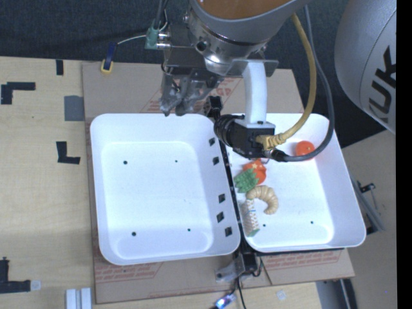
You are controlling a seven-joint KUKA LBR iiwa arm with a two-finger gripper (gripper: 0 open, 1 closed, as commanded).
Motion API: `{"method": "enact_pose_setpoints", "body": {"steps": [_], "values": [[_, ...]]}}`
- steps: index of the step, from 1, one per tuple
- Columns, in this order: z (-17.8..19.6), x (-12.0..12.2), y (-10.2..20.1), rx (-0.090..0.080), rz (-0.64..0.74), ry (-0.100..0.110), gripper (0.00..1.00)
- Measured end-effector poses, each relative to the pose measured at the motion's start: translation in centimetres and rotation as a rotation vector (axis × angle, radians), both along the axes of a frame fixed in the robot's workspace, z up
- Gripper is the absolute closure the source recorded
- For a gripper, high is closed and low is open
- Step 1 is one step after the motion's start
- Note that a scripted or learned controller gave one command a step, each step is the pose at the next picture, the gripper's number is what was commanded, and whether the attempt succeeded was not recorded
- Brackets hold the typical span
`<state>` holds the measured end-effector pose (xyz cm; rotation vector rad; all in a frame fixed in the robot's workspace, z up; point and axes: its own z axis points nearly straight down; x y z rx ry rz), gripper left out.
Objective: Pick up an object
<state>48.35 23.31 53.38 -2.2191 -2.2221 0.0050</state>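
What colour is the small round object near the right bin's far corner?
Orange: the small round object shows clearly in the camera view.

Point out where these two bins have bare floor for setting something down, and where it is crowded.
The left bin has open floor wall to wall. In the right bin, free floor lies right of the tan curved piece, below the orange ball. It is crowded along the divider: red-and-green item, tan piece and spring-like item cluster there. The gripper hangs over the left bin's far rim.
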Motion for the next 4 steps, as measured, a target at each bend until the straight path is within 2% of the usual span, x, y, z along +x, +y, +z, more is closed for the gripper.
{"method": "enact_pose_setpoints", "body": {"steps": [3, 4], "values": [[1.1, 0.0, 0.1, 0.000, 0.001, -0.001, 1.00], [0.0, 0.0, 0.0, 0.000, 0.000, 0.000, 1.00]]}}
